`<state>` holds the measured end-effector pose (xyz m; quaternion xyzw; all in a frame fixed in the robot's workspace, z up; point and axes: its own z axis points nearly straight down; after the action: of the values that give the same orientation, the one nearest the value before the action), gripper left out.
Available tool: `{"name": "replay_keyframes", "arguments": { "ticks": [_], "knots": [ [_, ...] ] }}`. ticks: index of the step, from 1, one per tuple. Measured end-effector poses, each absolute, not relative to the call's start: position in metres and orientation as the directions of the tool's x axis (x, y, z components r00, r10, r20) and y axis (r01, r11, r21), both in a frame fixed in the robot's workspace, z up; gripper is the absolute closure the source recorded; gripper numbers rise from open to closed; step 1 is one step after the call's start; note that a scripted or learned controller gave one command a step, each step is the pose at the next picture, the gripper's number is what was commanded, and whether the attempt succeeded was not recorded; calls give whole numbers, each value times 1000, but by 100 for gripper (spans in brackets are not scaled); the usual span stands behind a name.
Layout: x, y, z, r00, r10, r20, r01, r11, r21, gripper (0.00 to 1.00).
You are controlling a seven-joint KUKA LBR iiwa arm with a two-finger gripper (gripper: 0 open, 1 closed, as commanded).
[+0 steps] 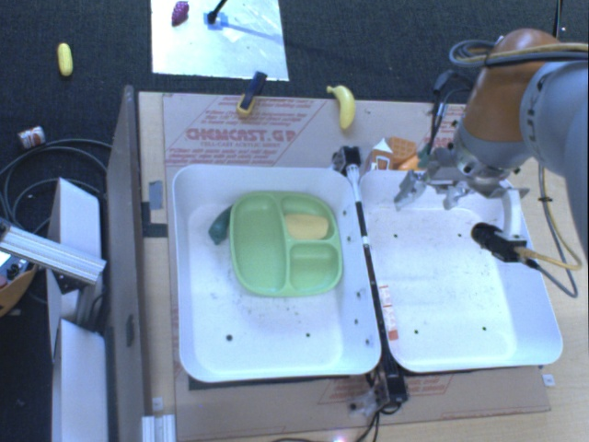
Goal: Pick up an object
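Objects for picking sit in the left bin [198, 339]: a green divided tray [276, 265] lies near its centre, with a pale yellow block [306, 225] in the tray's upper right compartment. A dark teal item [219, 226] lies on the bin floor, touching the tray's left edge; its kind cannot be told. The right bin [460, 311] shows only dark specks on its floor.

The gripper [431, 191] hangs over the upper edge of the right bin, fingers [408, 190] spread apart with nothing between them. The grey arm with its orange band [506, 67] reaches in from the right. A black cable connector [492, 240] dangles below the wrist, over the right bin.

A black tool with a long thin shaft [361, 224] lies along the seam between the bins. Behind the bins, on the cardboard sheet [276, 132], rest a yellow banana [344, 106], an orange and white carton [391, 155] and a yellow-handled tool [249, 95]. On the dark floor beyond lie a small purple item [179, 11] on a shiny sheet [239, 44] and a yellow item [64, 59].
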<state>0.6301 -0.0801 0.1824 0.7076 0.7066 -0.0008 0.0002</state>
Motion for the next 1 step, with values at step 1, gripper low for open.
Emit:
{"name": "replay_keyframes", "arguments": {
  "ticks": [1],
  "knots": [
    [646, -92, 79, 1, 1000, 0, 1000, -1, -3, 0]
  ]
}}
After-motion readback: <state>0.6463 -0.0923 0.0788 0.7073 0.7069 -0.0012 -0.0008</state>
